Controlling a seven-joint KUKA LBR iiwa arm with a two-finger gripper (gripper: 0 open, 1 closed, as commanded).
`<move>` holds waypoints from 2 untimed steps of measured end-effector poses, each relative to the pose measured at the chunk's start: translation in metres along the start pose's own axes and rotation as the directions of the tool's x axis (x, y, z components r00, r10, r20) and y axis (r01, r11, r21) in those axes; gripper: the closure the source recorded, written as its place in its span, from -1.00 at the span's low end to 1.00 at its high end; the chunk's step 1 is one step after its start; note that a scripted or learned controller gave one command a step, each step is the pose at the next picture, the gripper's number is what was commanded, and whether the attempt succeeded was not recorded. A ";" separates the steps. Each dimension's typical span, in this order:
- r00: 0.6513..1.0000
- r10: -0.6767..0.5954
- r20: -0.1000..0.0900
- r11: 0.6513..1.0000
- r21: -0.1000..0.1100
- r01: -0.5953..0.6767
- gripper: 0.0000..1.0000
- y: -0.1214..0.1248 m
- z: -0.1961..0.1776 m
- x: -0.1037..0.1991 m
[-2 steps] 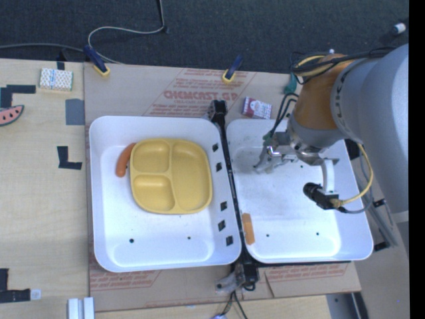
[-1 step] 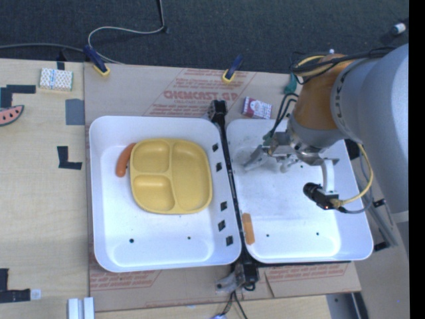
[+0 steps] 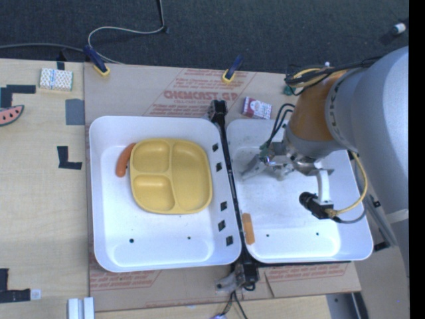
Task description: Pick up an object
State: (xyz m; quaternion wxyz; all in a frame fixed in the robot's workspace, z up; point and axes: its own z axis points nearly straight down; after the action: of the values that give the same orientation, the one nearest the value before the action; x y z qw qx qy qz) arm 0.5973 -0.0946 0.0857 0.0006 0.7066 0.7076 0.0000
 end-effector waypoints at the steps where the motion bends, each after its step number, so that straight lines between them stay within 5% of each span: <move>1: 1.000 0.000 0.001 1.000 -0.002 0.000 1.00 0.001 -0.010 0.000; 2: 1.000 -0.001 0.000 1.000 -0.001 0.001 1.00 0.000 -0.019 0.000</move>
State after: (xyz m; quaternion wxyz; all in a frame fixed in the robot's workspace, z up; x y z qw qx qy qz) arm 0.5977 -0.0943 0.1045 0.0009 0.7062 0.7080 0.0003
